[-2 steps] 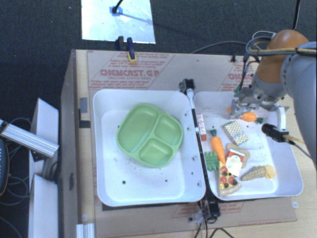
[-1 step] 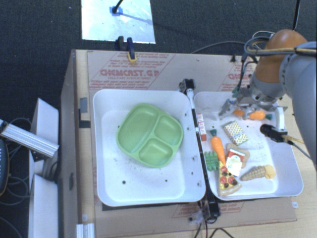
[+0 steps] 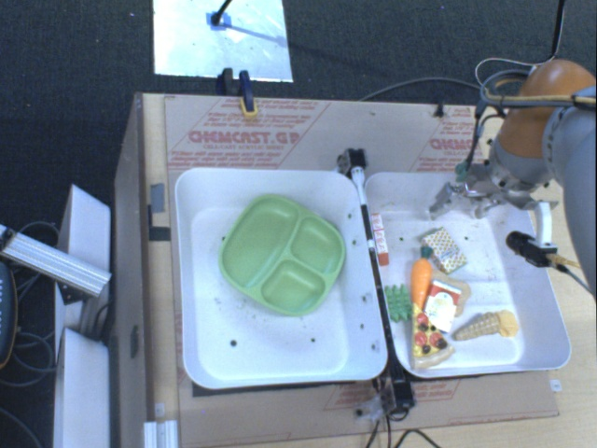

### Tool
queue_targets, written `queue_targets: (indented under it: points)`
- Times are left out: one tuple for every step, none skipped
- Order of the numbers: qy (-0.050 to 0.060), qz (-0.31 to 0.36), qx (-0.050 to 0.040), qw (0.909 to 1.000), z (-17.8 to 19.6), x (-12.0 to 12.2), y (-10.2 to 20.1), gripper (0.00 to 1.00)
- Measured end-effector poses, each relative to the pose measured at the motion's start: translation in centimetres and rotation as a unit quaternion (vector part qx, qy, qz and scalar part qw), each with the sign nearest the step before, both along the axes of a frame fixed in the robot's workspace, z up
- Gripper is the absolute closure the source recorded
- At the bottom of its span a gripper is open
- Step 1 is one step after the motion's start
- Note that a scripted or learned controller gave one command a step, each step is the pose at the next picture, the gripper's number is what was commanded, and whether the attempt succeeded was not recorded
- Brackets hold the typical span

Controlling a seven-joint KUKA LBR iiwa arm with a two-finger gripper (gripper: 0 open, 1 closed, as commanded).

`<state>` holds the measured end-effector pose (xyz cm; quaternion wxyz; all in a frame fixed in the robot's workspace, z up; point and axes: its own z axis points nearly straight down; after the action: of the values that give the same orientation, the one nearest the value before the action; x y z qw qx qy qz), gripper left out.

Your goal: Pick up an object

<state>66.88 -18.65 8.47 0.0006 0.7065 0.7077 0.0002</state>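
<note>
Toy food sits clustered in the right bin (image 3: 546, 329), toward its near half: a carrot (image 3: 421, 282) with green leaves (image 3: 400, 302) at its lower end, a pizza slice (image 3: 430, 338) just below it, a red-and-white packet (image 3: 442, 304) touching the carrot's right side, an ice-cream cone (image 3: 487, 325) lying on its side farther right, and a small patterned square piece (image 3: 444, 249) just above the carrot. Up at the bin's far right corner, the grey arm (image 3: 560, 133) with its orange band reaches in, and the end effector (image 3: 462, 199) hangs over the far part of that bin, well apart from the toy cluster, nothing visibly between its fingers; whether they're spread or closed, I can't tell from this angle. Over in the left bin (image 3: 210, 343), a green divided plate (image 3: 283, 253) lies flat near the middle. Both bins rest side by side on the worktop (image 3: 280, 133).
</note>
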Motion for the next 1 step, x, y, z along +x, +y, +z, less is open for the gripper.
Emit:
queue_targets:
  points:
    - [0.0, 0.001, 0.0003, 1.0, -0.01, 0.01, 2.39, 0.0]
